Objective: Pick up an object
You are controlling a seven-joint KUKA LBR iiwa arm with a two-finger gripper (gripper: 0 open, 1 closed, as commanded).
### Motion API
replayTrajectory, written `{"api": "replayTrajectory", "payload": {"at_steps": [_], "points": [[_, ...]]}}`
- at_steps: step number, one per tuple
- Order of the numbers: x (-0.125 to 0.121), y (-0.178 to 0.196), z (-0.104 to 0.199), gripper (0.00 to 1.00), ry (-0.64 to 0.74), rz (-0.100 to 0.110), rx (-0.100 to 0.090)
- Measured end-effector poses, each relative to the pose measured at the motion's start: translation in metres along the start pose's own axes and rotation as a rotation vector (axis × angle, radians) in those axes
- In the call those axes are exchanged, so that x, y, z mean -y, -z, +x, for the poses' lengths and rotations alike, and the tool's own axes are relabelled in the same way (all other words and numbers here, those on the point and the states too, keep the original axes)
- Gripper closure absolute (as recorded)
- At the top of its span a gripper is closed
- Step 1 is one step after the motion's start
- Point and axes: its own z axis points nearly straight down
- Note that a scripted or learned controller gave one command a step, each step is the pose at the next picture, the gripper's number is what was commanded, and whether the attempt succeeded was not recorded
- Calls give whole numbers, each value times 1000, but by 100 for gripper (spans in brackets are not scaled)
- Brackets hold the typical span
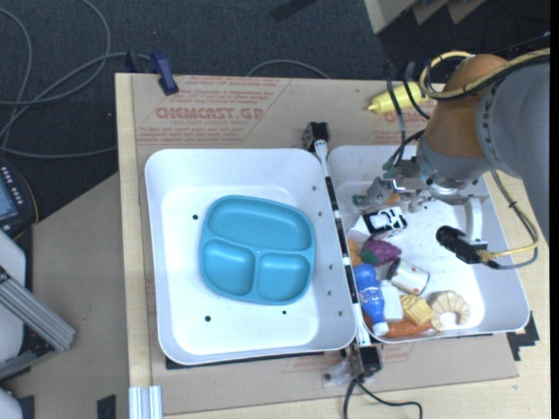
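My gripper (389,197) hangs low over the back left part of the right bin (489,317), at the end of the grey arm with its orange band (463,77). Directly in front of it lies a small black-and-white object (385,222). A purple piece (381,252), a blue bottle (369,288), a white block (409,279), a tan block (417,308), a croissant-shaped toy (451,305) and an orange carrot-like piece (403,328) are piled in the bin's front left. Nothing is seen lifted off the bin floor.
The left bin (166,234) holds a blue divided plate (256,249). A black plug with a yellow cable (456,242) hangs over the right bin. A yellow item (385,103) and a blue clip (163,72) lie on the bench behind the bins.
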Motion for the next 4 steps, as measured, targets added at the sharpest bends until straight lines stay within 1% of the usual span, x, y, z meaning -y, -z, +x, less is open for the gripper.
{"api": "replayTrajectory", "payload": {"at_steps": [1, 2, 3, 4], "points": [[48, -12, 13, 0, -2, -5, 0], [46, -2, 13, 100, 0, -9, 2], [46, -2, 13, 0, 0, -8, 2], [-12, -13, 12, 0, 3, -7, 2]]}}
